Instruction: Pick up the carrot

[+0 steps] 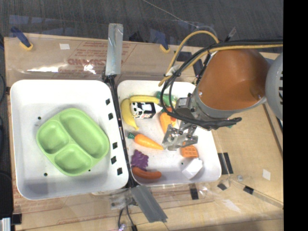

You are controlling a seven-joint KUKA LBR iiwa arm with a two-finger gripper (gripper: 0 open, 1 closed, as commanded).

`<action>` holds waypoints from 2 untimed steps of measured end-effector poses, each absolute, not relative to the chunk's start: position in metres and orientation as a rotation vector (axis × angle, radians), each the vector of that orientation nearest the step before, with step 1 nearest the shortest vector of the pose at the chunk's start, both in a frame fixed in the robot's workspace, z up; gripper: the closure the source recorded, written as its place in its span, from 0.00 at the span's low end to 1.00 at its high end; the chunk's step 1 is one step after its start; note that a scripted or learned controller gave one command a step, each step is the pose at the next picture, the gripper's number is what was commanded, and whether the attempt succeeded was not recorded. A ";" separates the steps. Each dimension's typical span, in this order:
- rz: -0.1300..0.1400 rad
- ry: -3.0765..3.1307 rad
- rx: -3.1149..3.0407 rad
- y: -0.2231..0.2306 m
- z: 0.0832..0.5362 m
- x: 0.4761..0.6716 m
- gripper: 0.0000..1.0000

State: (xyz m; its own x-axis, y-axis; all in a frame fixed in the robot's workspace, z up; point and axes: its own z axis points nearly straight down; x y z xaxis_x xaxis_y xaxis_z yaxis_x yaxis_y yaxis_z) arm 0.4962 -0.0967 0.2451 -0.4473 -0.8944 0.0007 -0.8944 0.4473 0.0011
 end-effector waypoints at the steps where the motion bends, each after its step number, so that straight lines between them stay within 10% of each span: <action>1: 0.003 -2.474 1.937 -0.213 0.249 0.514 1.00; 2: 0.011 -2.130 2.313 -0.210 0.388 0.508 1.00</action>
